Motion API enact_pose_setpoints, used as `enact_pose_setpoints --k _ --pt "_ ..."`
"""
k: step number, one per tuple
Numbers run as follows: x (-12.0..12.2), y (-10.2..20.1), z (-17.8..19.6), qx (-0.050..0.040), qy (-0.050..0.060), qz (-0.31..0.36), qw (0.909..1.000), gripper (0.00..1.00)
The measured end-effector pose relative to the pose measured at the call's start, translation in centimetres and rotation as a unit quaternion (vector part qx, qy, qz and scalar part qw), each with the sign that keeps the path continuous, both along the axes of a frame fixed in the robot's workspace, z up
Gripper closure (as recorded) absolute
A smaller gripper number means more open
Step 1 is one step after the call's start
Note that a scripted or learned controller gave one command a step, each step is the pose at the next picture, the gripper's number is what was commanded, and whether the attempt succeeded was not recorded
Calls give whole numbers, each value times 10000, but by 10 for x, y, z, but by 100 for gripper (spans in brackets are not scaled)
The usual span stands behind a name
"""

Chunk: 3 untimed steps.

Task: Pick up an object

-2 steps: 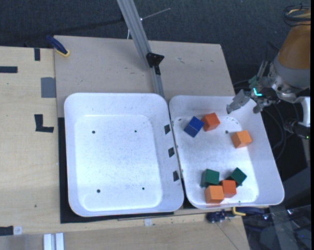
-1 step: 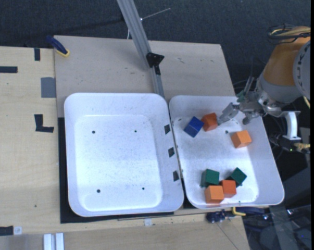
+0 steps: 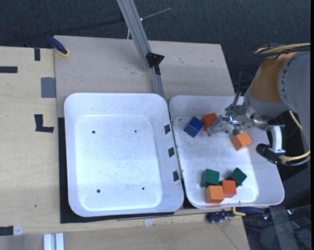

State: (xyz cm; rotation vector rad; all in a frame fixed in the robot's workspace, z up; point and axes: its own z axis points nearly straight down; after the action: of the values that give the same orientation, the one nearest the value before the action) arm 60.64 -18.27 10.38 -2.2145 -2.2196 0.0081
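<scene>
Two white bins sit side by side on the bench. The right bin (image 3: 261,191) carries blocks: a blue block (image 3: 193,126) and an orange block (image 3: 209,120) near its far edge, another orange block (image 3: 242,140) by the gripper (image 3: 223,126), and two green blocks (image 3: 210,177) plus two orange ones near its front edge.

The hand (image 3: 223,126) blurs into grey — its grip unreadable — partly covering an orange block (image 3: 209,120).

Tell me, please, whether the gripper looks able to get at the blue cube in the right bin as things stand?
Probably yes. The gripper hangs over the right bin just beside the blue cube. An orange-red cube sits close against the blue one on the gripper's side and might crowd a finger; the cube's other sides look free.
</scene>
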Motion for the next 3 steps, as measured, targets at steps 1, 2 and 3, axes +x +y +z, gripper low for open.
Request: enact_pose_setpoints --k 1,2,3 --pt "-1 1 -13 -10 -20 1 10000 0" --pt "0 2 -2 -3 -25 7 10000 100" --pt "-9 -1 48 -8 -57 -8 10000 100"
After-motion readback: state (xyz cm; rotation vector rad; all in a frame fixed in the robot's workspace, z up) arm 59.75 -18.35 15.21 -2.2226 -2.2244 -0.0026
